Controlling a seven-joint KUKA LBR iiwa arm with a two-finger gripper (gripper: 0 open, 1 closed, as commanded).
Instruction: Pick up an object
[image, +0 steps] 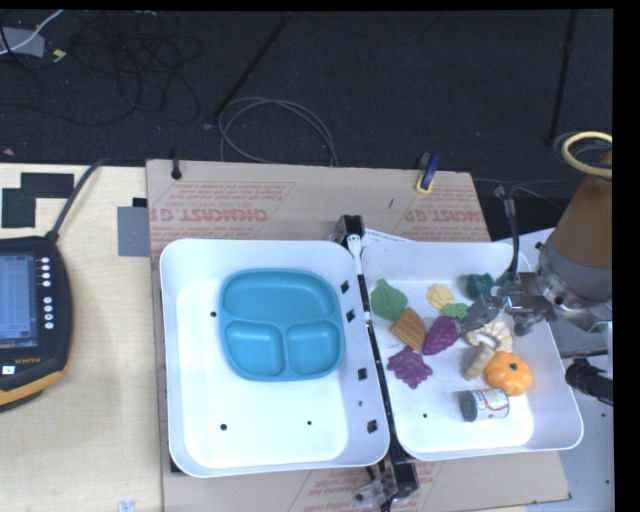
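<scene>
The gripper is low over the right bin, among the toys at its right side; whether it grips anything I cannot tell. An orange pumpkin lies just near of it, a small can nearer still. The blue divided tray sits in the left bin.

I'm seeing my gripper hanging low over the right bin, among toy foods: an orange pumpkin, a purple grape bunch and a small can. A blue divided plate is lying in the left bin.
</scene>
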